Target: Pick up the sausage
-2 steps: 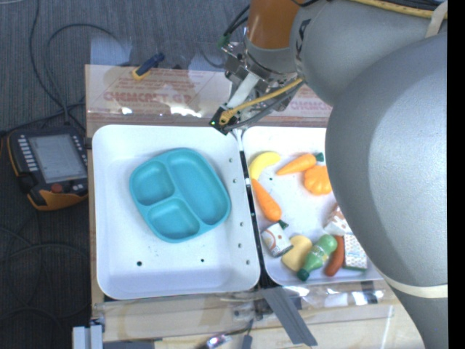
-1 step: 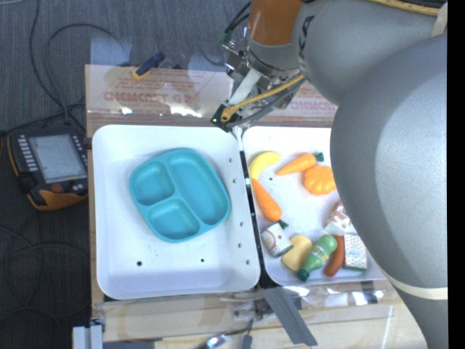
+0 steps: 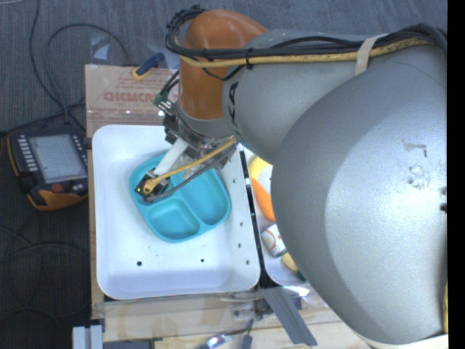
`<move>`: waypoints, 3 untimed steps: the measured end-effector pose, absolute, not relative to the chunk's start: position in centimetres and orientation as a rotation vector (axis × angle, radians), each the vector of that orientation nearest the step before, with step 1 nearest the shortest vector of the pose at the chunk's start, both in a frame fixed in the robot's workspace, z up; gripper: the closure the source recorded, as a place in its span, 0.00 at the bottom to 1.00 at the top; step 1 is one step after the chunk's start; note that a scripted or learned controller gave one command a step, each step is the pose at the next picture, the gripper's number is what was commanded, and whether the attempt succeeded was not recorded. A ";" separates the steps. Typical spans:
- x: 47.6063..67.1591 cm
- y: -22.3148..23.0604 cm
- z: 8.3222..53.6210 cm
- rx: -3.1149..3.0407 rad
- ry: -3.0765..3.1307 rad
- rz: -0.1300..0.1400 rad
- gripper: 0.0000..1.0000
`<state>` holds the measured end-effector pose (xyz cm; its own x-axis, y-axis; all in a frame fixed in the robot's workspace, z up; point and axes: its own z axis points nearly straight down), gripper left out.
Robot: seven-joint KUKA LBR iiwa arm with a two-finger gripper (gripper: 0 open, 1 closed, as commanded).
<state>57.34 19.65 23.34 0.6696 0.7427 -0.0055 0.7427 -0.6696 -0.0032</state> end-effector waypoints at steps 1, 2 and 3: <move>57.5 12.8 9.5 -2.987 -0.971 -0.023 1.00; 62.8 6.5 23.3 -2.969 -1.035 0.006 1.00; 60.0 2.4 36.4 -3.047 -0.778 0.005 1.00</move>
